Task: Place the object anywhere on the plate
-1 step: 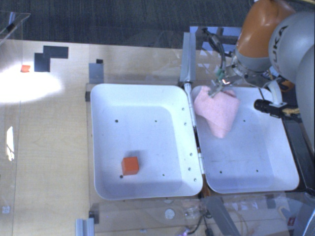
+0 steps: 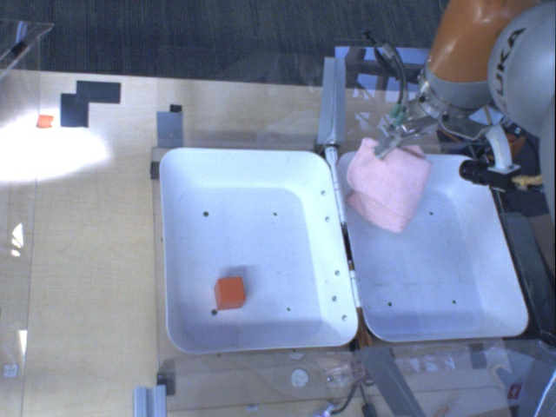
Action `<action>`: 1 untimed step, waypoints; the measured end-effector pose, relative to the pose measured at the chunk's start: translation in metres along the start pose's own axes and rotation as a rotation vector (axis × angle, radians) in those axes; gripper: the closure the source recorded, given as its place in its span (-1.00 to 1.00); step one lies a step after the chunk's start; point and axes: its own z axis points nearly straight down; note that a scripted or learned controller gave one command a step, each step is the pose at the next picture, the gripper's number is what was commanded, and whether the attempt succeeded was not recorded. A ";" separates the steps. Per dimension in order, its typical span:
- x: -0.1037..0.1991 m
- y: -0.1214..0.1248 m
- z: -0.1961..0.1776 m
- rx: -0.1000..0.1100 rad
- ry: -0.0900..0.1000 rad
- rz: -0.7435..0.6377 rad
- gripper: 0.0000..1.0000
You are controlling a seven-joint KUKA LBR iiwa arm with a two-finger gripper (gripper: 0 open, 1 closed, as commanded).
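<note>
Camera view: gripper (image 2: 385, 143) pinches cloth (image 2: 388, 186) (hanging down-right).

I see a pink cloth (image 2: 388, 187), soft and folded, hanging in a bunch over the upper left corner of the right bin (image 2: 452, 307). Its top edge is pinched between the fingers (image 2: 388, 142). An orange cube (image 2: 230, 293) lies flat in the left bin (image 2: 252, 233), near its lower left.

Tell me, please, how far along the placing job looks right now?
Done: the pink cloth is lifted, pinched at its top corner by the gripper over the right bin's left edge. In hand: carrying it. Left: setting it down; no plate is visible. An orange block sits in the left bin.
</note>
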 end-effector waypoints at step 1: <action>0.049 0.009 -0.012 0.000 0.002 -0.403 1.00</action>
